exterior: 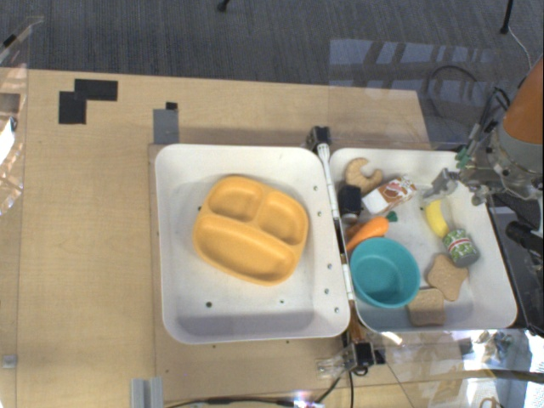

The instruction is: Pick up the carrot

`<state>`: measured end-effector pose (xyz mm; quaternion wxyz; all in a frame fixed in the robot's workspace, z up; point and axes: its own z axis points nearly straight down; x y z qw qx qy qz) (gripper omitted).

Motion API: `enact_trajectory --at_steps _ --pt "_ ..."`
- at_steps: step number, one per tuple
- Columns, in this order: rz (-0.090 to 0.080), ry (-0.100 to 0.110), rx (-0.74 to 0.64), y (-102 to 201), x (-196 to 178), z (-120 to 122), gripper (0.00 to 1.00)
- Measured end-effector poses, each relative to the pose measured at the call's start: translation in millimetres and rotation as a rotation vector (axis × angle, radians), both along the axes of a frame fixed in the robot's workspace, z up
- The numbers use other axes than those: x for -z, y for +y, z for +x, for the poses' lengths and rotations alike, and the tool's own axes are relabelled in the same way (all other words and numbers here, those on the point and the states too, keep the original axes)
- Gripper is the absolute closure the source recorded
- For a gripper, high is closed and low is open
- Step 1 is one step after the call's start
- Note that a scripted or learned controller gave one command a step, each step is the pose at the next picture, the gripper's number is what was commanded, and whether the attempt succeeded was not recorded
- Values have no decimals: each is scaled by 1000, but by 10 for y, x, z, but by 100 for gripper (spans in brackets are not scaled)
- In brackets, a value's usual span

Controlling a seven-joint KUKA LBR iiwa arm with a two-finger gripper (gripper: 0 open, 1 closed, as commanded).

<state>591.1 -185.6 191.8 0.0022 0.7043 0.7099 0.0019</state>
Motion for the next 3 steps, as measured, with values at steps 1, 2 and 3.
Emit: enact_trajectory --at_steps 1,2,3 --pt "-6 -8 -398 590 1033 93 0" --pt "2 -12 -356 1826 -26 -181 0" --pt "-1 0 -500 1850 69 -772 0"
